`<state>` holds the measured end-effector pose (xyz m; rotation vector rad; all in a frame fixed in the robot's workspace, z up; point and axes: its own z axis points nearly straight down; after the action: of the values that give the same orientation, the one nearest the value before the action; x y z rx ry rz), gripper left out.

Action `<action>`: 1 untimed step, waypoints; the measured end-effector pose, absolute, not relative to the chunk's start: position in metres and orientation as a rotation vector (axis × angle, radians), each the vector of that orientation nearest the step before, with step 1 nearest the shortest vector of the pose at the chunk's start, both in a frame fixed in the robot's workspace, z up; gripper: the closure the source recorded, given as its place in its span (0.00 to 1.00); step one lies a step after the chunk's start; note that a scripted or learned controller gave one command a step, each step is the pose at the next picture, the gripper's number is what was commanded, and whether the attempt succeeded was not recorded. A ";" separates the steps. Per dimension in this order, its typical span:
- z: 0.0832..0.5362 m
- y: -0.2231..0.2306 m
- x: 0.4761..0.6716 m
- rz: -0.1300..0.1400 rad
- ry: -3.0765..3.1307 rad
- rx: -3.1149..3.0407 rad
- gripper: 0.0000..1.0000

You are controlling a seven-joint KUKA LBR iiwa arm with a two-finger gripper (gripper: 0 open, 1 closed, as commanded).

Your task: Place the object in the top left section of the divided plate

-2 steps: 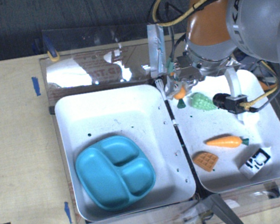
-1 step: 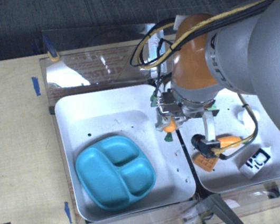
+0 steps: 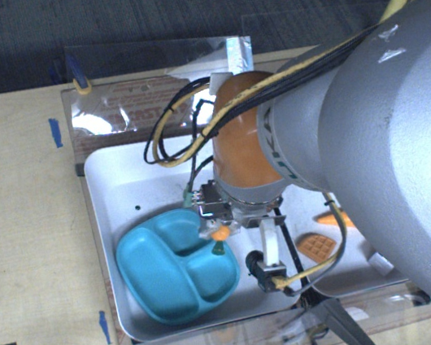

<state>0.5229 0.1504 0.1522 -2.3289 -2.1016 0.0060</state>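
A blue divided plate (image 3: pixel 175 270) lies in the left white bin (image 3: pixel 112 194), with three sections. My gripper (image 3: pixel 215 227) hangs from the orange-banded wrist over the plate's right rim, beside the upper section. It is shut on a small orange toy with a green tip (image 3: pixel 220 234), which shows just beneath the fingertips. The toy hangs at the rim between the upper and the lower right sections. The wrist hides most of the gripper's body.
The grey arm covers most of the right bin. A waffle-like toy (image 3: pixel 318 247) and an orange piece (image 3: pixel 331 221) lie there under the arm. Black and yellow cables (image 3: pixel 162 140) loop over the left bin's far side.
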 end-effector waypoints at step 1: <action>0.138 0.167 0.529 0.007 -2.279 -2.157 1.00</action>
<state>0.5289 0.1665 0.1379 -2.1566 -2.2794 0.0066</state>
